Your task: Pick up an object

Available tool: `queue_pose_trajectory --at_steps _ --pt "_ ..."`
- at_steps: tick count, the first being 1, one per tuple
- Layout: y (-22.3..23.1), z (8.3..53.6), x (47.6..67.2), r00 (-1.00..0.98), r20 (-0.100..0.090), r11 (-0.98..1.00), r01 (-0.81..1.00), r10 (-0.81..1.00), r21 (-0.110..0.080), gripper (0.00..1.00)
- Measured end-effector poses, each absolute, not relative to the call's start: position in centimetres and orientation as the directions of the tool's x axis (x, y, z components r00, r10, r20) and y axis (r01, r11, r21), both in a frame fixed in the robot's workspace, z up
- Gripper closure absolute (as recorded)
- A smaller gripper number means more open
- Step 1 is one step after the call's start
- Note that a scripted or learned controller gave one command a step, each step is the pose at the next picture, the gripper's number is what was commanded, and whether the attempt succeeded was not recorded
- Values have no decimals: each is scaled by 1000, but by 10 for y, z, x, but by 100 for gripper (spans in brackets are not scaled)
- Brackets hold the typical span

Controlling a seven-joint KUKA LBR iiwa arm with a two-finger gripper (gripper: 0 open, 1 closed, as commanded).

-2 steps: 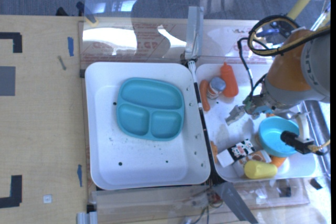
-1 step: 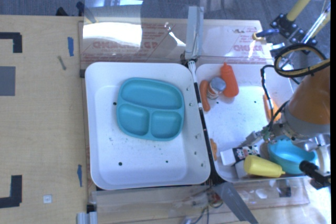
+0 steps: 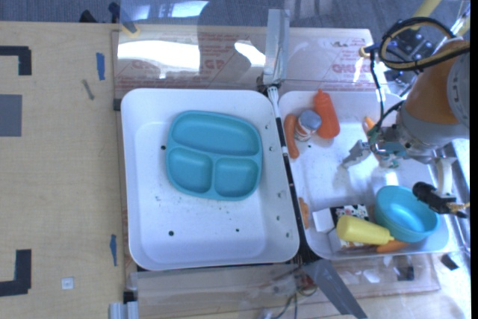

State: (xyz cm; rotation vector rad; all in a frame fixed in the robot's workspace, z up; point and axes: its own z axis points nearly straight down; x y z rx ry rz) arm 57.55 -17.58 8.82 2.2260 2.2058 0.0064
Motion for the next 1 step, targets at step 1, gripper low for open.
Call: queue_pose_trajectory --at_steps 1 --pt "-192 92 504 141 31 -142 990 989 10 0"
